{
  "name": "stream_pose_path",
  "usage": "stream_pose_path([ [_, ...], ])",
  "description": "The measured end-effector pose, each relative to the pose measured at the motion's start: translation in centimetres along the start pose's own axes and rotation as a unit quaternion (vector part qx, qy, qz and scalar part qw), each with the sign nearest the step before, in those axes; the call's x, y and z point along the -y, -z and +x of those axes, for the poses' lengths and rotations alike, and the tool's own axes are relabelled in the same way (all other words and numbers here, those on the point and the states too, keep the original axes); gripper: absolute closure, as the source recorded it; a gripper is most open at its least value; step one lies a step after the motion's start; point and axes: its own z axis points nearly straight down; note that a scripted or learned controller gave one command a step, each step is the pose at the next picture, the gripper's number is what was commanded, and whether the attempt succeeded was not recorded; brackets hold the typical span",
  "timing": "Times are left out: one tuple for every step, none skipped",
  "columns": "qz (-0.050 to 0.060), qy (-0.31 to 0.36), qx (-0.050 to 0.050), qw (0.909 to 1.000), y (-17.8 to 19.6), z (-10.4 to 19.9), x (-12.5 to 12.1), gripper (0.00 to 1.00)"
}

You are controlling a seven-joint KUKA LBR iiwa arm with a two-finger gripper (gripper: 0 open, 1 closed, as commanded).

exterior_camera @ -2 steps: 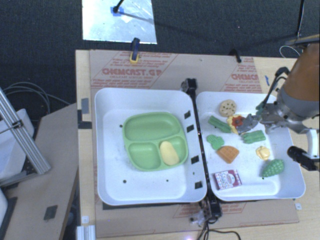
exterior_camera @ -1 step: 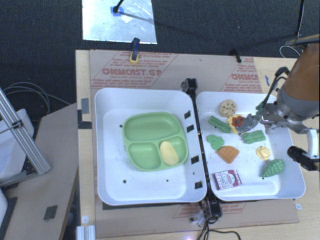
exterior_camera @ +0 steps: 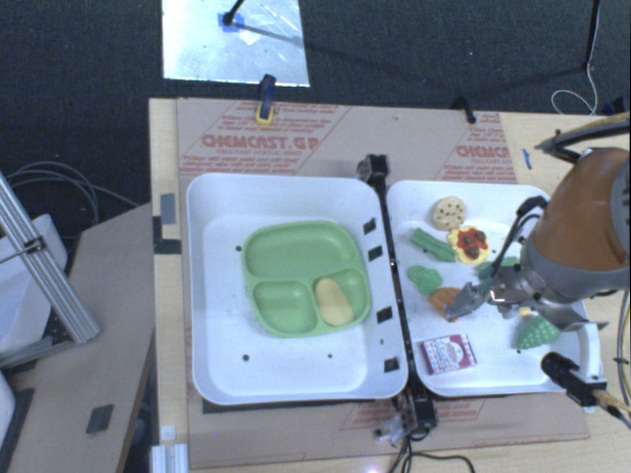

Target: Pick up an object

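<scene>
In the right bin (exterior_camera: pixel 493 193), my gripper (exterior_camera: pixel 463 304) hangs low over the left-middle part, right beside a small orange-brown item (exterior_camera: pixel 444 296) and seemingly touching it. Just left of that lies a green leafy piece (exterior_camera: pixel 424 279). Farther back are a green pod (exterior_camera: pixel 432 244), a red-and-yellow pizza slice (exterior_camera: pixel 470 241) and a round cookie (exterior_camera: pixel 449 211). A red packet (exterior_camera: pixel 449 353) rests near the front wall. A green bumpy toy (exterior_camera: pixel 533 334) sits below the arm's wrist.
The left bin (exterior_camera: pixel 212 264) holds a green divided tray (exterior_camera: pixel 296 254) with a yellow oblong piece (exterior_camera: pixel 335 302) in its front right compartment. The grey-and-orange arm (exterior_camera: pixel 587 230) covers the right bin's right side. A black divider (exterior_camera: pixel 389 284) runs between the bins.
</scene>
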Motion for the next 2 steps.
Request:
stream_pose_path([
  [-0.006,0.002,0.003,1.0000,-8.4,-0.3,-6.1,0.00],
  [-0.005,0.002,0.002,1.0000,-7.0,-0.4,-6.0,1.00],
])
